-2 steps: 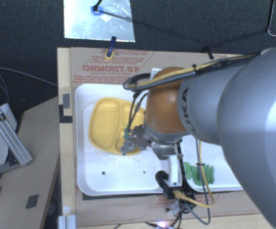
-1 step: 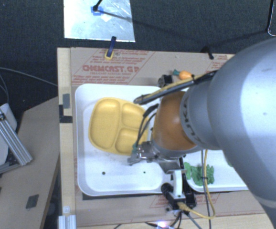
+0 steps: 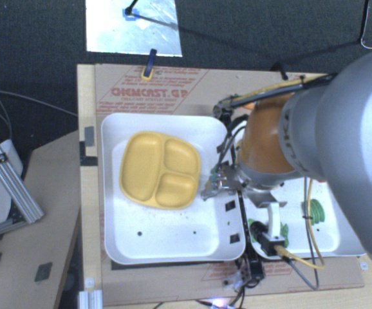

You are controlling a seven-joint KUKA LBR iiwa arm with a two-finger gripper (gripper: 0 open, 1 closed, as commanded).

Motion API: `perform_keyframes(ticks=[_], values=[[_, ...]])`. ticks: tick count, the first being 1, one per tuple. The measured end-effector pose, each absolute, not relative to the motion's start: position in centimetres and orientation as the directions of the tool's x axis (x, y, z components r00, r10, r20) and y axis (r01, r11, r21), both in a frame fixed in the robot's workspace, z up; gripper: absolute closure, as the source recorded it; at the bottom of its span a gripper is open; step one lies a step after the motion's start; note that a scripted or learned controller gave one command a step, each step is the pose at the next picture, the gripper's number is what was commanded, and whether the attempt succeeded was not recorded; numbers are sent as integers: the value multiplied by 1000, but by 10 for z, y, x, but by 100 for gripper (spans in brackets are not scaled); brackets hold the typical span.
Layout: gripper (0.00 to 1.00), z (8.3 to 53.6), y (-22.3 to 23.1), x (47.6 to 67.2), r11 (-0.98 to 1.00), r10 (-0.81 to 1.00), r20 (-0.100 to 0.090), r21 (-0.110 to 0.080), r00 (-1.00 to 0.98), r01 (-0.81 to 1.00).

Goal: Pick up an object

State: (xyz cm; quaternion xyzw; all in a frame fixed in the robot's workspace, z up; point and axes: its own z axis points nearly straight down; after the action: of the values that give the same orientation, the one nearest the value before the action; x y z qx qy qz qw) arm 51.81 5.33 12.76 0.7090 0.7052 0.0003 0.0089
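Up close and filling the right of the shot, the big grey robot arm (image 3: 347, 127) with its orange wrist band (image 3: 263, 140) leans in over the seam between the two bins. Its gripper (image 3: 213, 185) hangs low at the right edge of the left white bin (image 3: 167, 246), just beside the plate; whether its fingers are apart or together cannot be told from this angle, with the wrist and cables crowding the view.

And there's the prize: a pale yellow plastic plate with three compartments (image 3: 159, 170), lying flat in the far half of the left bin, open side up. It looks light, stiff and smooth, likely a bit slippery, and too broad to span whole. The best bet is a pinch on the raised rim, or on one of the inner dividing ridges. The right rim sits closest to the gripper.

The plate is a rounded square, so there is barely a long axis; the large compartment lies to the left, the two smaller ones to the right, and the whole thing is turned slightly against the bin walls.

Over in the right white bin (image 3: 334, 237), a small green object (image 3: 315, 211) rests partly hidden by the arm.
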Motion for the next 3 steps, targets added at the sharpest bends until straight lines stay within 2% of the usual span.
perform_keyframes(ticks=[1, 2, 3], values=[[100, 138, 42, 519, -18, 999, -29, 17, 18, 1000], [100, 188, 6, 583, -2, 1000, -2, 10, 2, 1000], [100, 284, 32, 520, 7, 1000, 3, 8, -7, 1000]])
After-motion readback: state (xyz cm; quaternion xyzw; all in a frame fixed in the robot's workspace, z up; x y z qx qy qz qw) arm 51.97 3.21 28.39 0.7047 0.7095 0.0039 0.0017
